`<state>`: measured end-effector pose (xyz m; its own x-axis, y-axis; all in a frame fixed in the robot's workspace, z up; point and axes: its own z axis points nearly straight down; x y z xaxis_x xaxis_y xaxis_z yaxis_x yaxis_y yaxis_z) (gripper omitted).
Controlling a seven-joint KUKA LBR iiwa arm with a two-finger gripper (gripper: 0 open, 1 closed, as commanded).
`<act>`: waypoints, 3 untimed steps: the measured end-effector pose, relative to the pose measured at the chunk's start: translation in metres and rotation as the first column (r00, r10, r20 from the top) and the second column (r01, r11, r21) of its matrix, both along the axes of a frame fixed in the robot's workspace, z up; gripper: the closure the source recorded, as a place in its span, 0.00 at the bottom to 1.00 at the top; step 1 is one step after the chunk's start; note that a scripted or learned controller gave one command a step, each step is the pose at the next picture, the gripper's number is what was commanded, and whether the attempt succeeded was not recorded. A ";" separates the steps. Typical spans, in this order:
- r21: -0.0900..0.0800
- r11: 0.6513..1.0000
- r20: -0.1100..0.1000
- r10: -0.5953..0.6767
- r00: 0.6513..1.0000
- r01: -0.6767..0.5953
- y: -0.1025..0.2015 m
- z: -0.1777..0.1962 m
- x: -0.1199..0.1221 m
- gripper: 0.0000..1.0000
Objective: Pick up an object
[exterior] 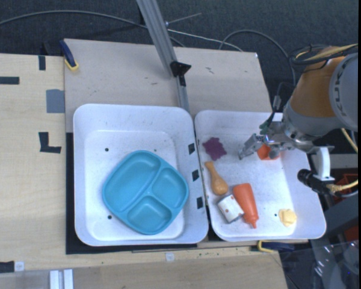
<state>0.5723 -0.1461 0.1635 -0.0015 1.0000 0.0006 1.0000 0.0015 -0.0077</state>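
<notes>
Altogether two bins [84, 161], one carrot [246, 202].

Small orange thing [266, 152] at the claw [260, 147] partly hidden by its fingers, grey arm [325, 101] cut off at 3 o'clock

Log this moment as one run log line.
arm: over right bin | gripper: by orange item, grasp unclear | right bin: purple piece, carrot, yellow toy | left bin: blue tray

Blue divided plate [145, 191] in left bin [84, 161].
</notes>
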 end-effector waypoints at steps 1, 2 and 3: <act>0.000 1.000 0.000 0.001 1.000 -0.001 0.004 -0.060 0.007 0.00; 0.000 1.000 0.005 0.002 1.000 -0.002 0.005 -0.046 0.008 1.00; -0.002 1.000 0.012 0.000 1.000 0.000 0.005 0.003 0.019 1.00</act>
<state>0.5911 -0.1408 0.1670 -0.0018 1.0000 -0.0012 1.0000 0.0018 0.0039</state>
